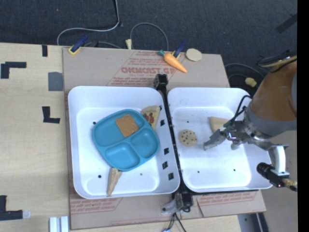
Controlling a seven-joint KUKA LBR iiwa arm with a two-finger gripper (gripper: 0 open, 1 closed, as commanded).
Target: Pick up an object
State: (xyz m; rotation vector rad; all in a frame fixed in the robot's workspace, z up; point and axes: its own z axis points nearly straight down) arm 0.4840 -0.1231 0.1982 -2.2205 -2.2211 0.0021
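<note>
We are looking down on a cardboard-covered bench [145, 69] that is carrying two white bins side by side. The left bin [77, 129] is holding a blue divided tray [126, 139] with a tan slice of toast [127, 125] in its upper compartment, a pizza slice [151, 114] tucked beside the tray's upper right edge, and an ice-cream cone [113, 180] lying below the tray. The arm [275, 100] is reaching into the right bin [212, 182] from the right.

The gripper [219, 138] is hovering low over the right bin floor, and its fingers are standing apart with nothing between them. One finger [212, 142] is pointing toward the cookie [188, 137], which is lying flat just beside it on the bin floor, near the left wall. A pale wedge [217, 123] is sitting close behind the gripper, partly hidden by it.

We are judging the cookie to be the likeliest target: small, round, tan with dark chips, probably a light, stiff toy. Lying flat, it is offering little height, so we are expecting the fingers to need to straddle its rim and close across its width; a smooth edge could slip out.

Beyond the bins, a toy carrot [175, 63] and a small pale disc [194, 55] are resting on the cardboard.
</note>
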